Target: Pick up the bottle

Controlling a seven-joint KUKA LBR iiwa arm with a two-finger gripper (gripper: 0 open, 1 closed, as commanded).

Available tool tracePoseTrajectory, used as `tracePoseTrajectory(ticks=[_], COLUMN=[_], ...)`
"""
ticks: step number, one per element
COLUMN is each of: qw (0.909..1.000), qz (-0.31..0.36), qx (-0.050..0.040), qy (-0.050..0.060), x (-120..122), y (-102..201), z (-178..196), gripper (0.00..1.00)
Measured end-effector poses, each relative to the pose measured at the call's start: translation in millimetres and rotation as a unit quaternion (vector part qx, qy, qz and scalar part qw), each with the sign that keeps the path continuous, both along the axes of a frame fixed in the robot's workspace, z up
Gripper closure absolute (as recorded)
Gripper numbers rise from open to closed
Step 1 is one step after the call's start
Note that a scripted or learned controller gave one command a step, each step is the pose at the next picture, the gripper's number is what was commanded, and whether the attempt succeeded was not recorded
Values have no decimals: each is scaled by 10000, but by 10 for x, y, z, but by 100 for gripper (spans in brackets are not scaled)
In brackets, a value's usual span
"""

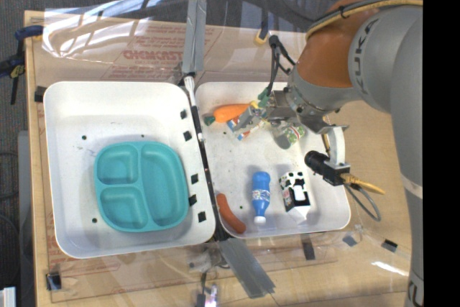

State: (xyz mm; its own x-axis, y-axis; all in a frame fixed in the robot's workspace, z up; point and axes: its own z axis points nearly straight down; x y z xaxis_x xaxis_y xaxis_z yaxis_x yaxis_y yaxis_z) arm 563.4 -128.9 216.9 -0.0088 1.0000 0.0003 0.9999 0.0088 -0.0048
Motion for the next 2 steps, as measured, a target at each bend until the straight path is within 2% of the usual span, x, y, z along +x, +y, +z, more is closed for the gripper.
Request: tracePoseTrajectory(ticks=[1, 2], qw=[9993, 9990], qz=[383, 447], qx=[2, -3], qy=[-8, -18], x=[-370, -415], y=[-180, -376], z=[272, -1259], gripper=[0, 0])
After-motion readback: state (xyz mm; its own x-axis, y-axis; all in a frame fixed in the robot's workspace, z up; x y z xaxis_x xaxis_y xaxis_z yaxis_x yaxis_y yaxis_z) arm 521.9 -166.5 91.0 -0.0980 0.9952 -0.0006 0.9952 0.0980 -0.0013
